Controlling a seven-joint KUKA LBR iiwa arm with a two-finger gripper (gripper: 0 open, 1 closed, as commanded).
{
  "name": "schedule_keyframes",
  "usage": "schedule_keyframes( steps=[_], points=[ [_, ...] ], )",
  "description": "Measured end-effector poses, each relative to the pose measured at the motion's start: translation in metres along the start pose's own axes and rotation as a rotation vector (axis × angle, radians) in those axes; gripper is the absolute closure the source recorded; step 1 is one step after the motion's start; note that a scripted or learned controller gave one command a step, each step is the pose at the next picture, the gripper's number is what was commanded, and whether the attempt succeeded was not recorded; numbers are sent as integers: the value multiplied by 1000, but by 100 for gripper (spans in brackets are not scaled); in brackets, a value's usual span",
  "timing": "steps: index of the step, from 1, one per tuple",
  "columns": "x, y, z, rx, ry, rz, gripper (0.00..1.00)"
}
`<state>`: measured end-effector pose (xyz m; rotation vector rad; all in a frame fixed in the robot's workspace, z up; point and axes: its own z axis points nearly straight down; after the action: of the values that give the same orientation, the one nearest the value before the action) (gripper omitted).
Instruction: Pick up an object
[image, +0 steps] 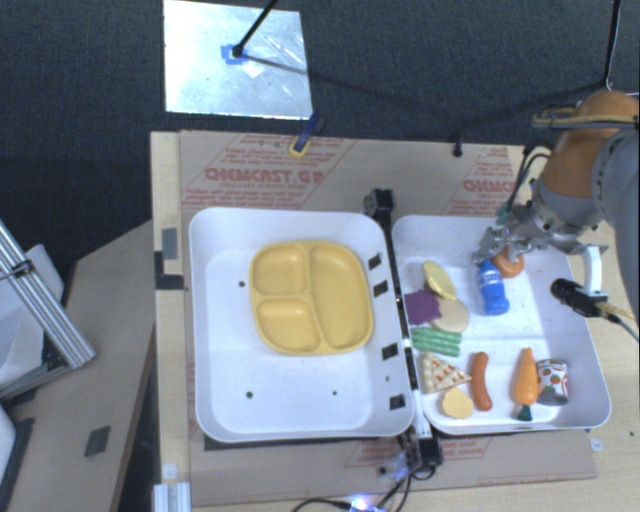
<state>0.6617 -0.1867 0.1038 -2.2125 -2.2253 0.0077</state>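
Arm (585, 170): reaching in from the right, bent over the far right part of the right bin (590, 400).
Gripper (503, 250): low over the right bin's far edge, just above a blue bottle (491, 287) and touching or nearly touching a small orange piece (510, 266); impossible to tell from this angle whether released or clenched, and nothing plainly carried.
Likely target: blue bottle or orange piece, both lying in the far half of the right bin, near its middle.
Other contents of right bin: yellow slice (438, 279), purple piece (421, 307), pale round disc (452, 318), green pod (436, 341), pizza wedge (441, 375), sausage (481, 381), carrot (526, 380) and small can (552, 382) toward the near edge.
Left bin (215, 400): holds a yellow divided plate (310, 297) at its centre.
Step in hand: probably the descent or grasp attempt; lift not yet done.
Next move: needs a firm closure on one item alone, then a straight lift clear of the neighbours.
Risk: bottle and orange piece lie close together, so a slip or double catch seems possible.
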Motion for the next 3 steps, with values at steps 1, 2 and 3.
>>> schedule_keyframes(
  steps=[1, 2, 3],
  points=[
    [7, 2, -61, -12, 0, 0, 100],
    [7, 4, -116, -12, -1, 0, 100],
    [50, -21, -127, -7, 1, -2, 100]
  ],
)
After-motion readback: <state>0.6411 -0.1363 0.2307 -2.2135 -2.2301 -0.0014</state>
